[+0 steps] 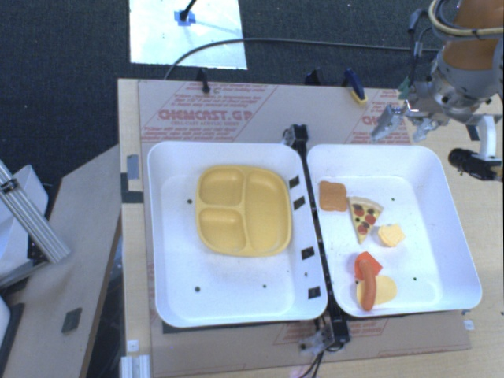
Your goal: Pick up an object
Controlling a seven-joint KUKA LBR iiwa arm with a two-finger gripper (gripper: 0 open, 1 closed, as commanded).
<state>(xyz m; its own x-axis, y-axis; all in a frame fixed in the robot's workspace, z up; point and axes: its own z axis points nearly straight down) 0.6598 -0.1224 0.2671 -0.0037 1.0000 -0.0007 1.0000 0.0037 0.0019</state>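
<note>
The right bin (pixel 441 203) holds several toy foods: a brown toast slice (pixel 333 196), a pizza wedge (pixel 365 217), a small yellow cheese chunk (pixel 390 235), and a red piece (pixel 367 265) lying on a yellow-orange piece (pixel 378 291). A yellow divided plate (pixel 242 210) lies in the left bin (pixel 173 211). My gripper (pixel 405 122) hangs above the bench just beyond the right bin's far rim, open, with nothing between its grey fingers. The orange wrist band (pixel 472 22) shows at the top right.
A row of black clips (pixel 303 211) joins the two bins along the middle. A black cable (pixel 236 46) runs across the dark floor behind the bench, past a white sheet (pixel 185 22). A blue clamp (pixel 354 85) sits at the bench's back edge.
</note>
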